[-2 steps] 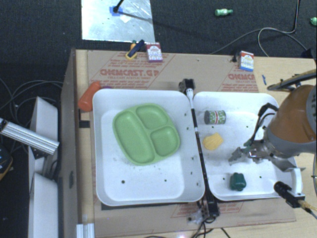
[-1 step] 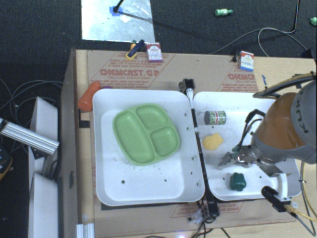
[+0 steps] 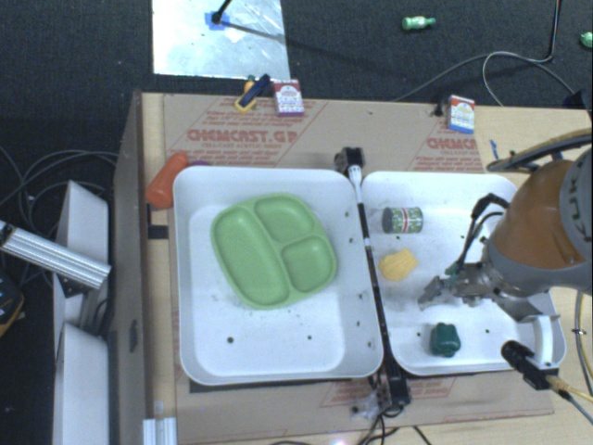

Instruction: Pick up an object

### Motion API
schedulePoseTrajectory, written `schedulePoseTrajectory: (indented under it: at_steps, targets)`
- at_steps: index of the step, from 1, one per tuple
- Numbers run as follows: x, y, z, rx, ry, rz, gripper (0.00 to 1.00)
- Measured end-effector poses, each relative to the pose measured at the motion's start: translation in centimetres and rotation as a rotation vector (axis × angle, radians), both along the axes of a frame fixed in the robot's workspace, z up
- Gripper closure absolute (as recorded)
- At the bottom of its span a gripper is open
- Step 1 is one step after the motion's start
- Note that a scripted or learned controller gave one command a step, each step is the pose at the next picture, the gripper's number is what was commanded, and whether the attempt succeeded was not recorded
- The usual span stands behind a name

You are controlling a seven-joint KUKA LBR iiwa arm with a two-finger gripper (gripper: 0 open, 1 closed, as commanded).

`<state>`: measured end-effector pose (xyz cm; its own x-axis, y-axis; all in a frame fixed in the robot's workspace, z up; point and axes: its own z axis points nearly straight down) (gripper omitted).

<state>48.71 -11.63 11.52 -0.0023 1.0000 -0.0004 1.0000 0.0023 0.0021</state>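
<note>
In the right bin [image 3: 422,182] lie a small can with a green label [image 3: 402,219] on its side, a yellow lumpy object [image 3: 398,265] below it, and a dark green pepper-like toy [image 3: 444,339] near the front wall. My gripper [image 3: 435,291] reaches in from the right over the right bin, between the yellow object and the green toy, a little to the right of both. Nothing shows between its fingers. The grey arm with its orange band [image 3: 547,216] hides the bin's right side.
The left bin [image 3: 199,239] holds a green divided tray [image 3: 273,248]. An orange object [image 3: 167,179] lies outside the left bin's back left corner. Small boxes [image 3: 289,97] [image 3: 460,114] sit on the cardboard behind the bins. A black divider rail [image 3: 368,248] runs between the bins.
</note>
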Motion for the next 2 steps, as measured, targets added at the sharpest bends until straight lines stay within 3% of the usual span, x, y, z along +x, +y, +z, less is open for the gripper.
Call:
schedulePoseTrajectory:
  at_steps: [1, 2]
  targets:
    - [0.0, 0.5, 1.1, 0.001, 0.0, 0.001, 0.0]
    - [0.0, -1.1, 2.7, 0.0, 0.0, -0.001, 0.0]
